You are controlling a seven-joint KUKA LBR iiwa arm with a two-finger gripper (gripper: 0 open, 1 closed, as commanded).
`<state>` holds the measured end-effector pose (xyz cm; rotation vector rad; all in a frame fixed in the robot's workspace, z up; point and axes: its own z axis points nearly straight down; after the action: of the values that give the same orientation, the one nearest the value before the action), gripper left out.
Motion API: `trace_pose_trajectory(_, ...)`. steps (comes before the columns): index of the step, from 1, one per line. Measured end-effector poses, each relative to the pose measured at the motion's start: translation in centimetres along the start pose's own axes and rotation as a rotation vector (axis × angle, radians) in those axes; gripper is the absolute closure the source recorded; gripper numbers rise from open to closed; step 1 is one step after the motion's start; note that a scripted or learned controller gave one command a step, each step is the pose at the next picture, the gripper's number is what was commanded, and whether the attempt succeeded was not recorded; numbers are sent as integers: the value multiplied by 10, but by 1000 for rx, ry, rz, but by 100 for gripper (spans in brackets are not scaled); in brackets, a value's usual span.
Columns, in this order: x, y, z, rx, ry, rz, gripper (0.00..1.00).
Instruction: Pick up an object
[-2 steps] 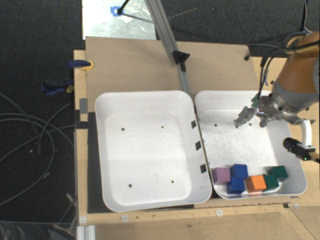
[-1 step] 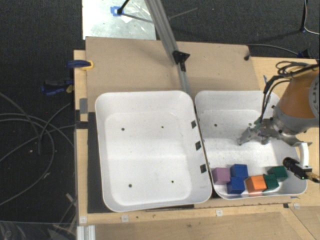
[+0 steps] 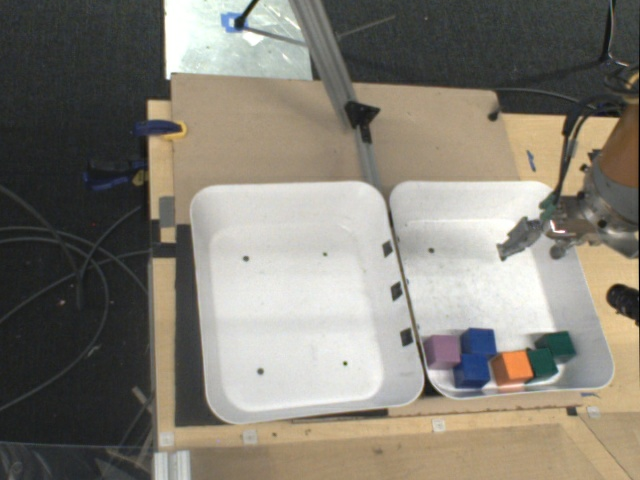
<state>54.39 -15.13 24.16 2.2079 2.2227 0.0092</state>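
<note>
**Blocks crowded in the corner, gripper well above them in the frame**

The chief risk lay in the packing. The blocks sat bunched against the lower wall of the right bin, most of them touching a neighbour, so a descending finger could easily have landed on top of one or wedged between two and shoved the cluster aside instead of closing around a single piece. The bin wall close behind them also left little room for a finger on that side.

The gripper hung at the right of the frame, over the upper part of the right bin and well apart from the blocks. Its fingers appeared slightly parted with nothing between them, though the view was too small and blurred there to be sure of the gap.

The right bin held a purple block, a blue block with a second blue block just below it, an orange block, and what looked like two green blocks at the right end. The left bin showed only its bare white floor.
</note>
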Motion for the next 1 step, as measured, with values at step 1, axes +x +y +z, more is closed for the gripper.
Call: trace_pose_trajectory(1,10,-38,153,11,2,6,0)
